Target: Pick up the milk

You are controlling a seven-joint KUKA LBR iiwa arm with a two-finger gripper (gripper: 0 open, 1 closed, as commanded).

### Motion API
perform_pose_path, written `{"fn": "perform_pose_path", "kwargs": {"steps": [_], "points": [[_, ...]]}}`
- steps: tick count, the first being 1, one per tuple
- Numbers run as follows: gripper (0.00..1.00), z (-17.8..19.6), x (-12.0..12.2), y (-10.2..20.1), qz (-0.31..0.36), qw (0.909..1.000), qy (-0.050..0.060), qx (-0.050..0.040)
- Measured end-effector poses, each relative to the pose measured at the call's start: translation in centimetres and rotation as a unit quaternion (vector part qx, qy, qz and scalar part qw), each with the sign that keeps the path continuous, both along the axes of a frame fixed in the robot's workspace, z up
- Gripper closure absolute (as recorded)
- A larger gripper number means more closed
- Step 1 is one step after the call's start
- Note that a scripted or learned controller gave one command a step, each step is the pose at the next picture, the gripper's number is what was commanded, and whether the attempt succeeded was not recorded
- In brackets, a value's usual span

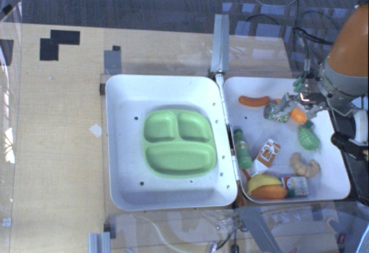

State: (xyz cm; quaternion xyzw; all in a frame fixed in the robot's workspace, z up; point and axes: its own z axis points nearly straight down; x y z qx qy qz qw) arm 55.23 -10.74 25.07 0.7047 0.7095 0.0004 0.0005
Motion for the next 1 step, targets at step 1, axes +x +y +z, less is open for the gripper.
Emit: {"fn": "perform_pose_path", "kwargs": {"steps": [1], "points": [[0.00,-16.20,-0.87,0.22,0.156,0.9877,-0.005,-0.0020]]}}
